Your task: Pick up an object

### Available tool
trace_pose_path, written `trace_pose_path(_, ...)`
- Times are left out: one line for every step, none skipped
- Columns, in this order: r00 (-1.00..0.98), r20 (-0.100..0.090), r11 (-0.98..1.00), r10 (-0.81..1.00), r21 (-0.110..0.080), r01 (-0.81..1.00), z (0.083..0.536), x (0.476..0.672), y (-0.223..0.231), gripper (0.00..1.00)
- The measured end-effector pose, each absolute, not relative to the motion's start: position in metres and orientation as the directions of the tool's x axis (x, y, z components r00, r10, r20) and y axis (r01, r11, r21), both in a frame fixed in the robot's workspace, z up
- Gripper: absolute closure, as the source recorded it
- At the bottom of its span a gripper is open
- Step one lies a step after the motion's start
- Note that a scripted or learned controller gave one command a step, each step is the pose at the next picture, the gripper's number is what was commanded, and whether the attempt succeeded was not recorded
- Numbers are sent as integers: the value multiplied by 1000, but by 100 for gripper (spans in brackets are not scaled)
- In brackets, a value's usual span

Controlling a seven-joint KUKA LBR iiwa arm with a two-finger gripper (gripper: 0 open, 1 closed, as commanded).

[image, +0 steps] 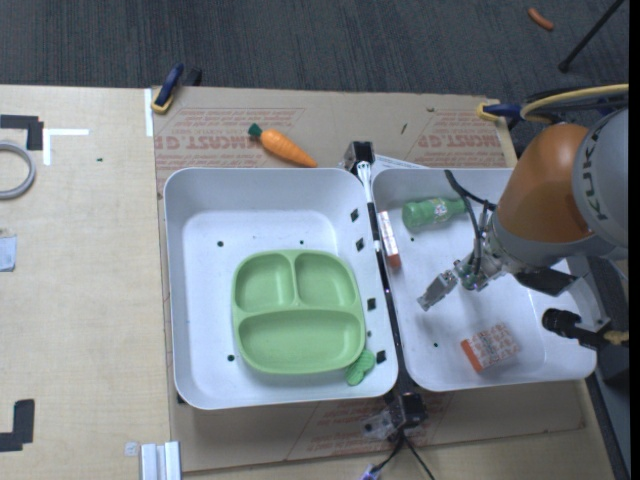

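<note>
My gripper [440,290] hangs low over the middle of the right bin [560,368], at the end of the grey arm with the orange band [545,198]. A green bottle [434,212] lies on its side at the back of that bin, above the gripper and apart from it. A small red and white box [387,242] rests along the bin's left wall. An orange and white packet [490,347] lies toward the front, below and right of the gripper. I see nothing held in the gripper.
The left bin [190,268] holds a green divided plate [297,311] with a small green piece [361,367] at its front right corner. A toy carrot [283,146] lies on the cardboard behind the bins. A blue clamp [168,86] sits at the back left.
</note>
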State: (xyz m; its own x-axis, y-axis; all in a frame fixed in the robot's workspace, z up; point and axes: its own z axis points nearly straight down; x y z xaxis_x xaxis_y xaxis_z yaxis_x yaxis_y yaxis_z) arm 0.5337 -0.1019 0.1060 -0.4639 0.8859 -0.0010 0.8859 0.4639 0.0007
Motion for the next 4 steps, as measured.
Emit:
trace_pose_path(-300, -2, 300, 954, 1, 954, 92, 602, -111, 0)
trace_pose_path(-242, 5, 242, 970, -15, 970, 90, 655, -109, 0)
trace_pose_path(-411, -1, 411, 912, 0, 912, 192, 589, -82, 0)
trace_pose_path(-526, 0, 526, 850, 0, 850, 139, 509, -99, 0)
